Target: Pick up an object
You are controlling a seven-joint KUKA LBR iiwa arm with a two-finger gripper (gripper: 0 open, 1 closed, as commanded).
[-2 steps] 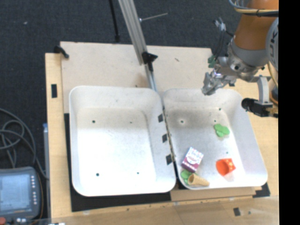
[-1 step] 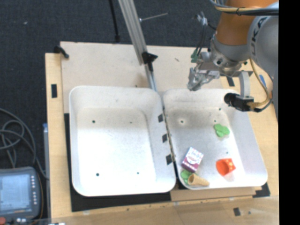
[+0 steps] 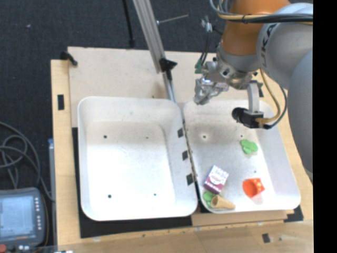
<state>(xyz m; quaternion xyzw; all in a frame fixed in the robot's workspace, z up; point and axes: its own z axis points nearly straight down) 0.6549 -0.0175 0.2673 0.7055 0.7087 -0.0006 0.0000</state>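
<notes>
You are looking down at a pale wooden bench that stands on dark carpet. Two shallow white bins sit on it side by side, touching along their inner edges, with black clips at the seam. The left bin has a speckled, scuffed floor with a few dark dots. The right bin shows a greyer smudge near its upper middle.

The things to pick all lie in the right bin's lower half. A green piece lies toward the right wall. Below it sits an orange piece. A small purple-and-white box stands tilted near the seam, and just below it a tan cone lies on its side against a second green bit at the bin's front corner.

The arm comes in from your right, its orange band uppermost. The gripper hangs over the upper left corner of the right bin, well apart from all the items. You cannot tell from this angle how it is set, and nothing is visibly in its grasp.

A slanted aluminium post rises from the bench behind the bins. At lower left, cables trail on the carpet beside a grey pendant with a screen.
</notes>
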